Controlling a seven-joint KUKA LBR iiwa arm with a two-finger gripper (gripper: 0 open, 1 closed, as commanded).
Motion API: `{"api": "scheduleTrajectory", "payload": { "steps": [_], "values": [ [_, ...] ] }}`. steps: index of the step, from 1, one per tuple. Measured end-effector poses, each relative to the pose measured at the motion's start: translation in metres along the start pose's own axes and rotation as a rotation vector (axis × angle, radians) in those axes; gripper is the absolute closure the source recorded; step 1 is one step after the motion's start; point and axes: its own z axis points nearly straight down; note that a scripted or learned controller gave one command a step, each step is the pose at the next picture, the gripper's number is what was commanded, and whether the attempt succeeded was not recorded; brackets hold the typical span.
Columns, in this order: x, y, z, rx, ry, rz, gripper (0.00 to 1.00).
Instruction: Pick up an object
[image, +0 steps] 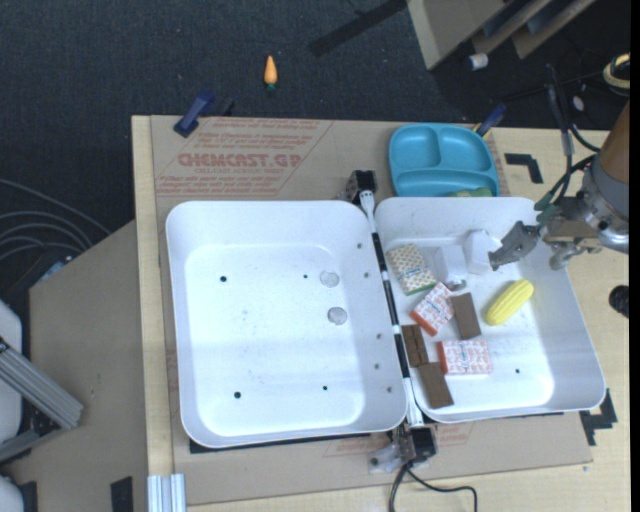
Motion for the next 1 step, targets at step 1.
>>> {"api": "scheduleTrajectory", "payload": {
  "steps": [1],
  "values": [
    [0.048, -0.0154, 0.1364, 0.001, 0.0, 0.0, 0.0]
  ]
}}
